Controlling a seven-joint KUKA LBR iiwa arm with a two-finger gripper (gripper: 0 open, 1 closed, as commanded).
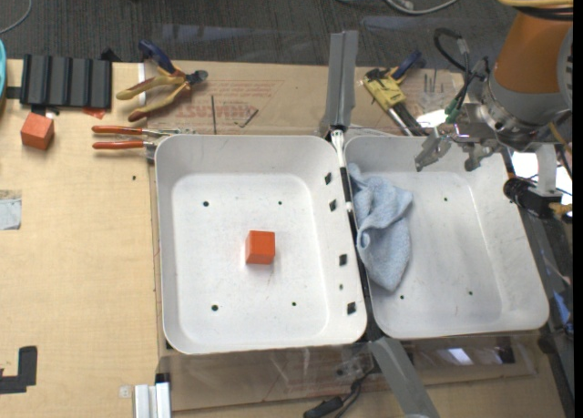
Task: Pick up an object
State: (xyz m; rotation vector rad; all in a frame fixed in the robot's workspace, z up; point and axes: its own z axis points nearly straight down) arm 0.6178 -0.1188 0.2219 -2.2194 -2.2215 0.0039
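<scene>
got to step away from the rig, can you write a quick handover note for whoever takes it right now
Claw: open, holding nothing, hovering over the back edge of the right bin.
Things: orange cube sits near the middle of the left bin. Blue cloth lies crumpled against the right bin's left wall.
Done: nothing picked up.
Left: bring the claw down on one of them, probably the cloth since it is nearer, close on it and lift.

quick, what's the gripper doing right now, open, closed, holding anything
Gripper: open, nothing between its fingers; it hangs above the back edge of the right bin, apart from the blue cloth and the orange block.
</scene>
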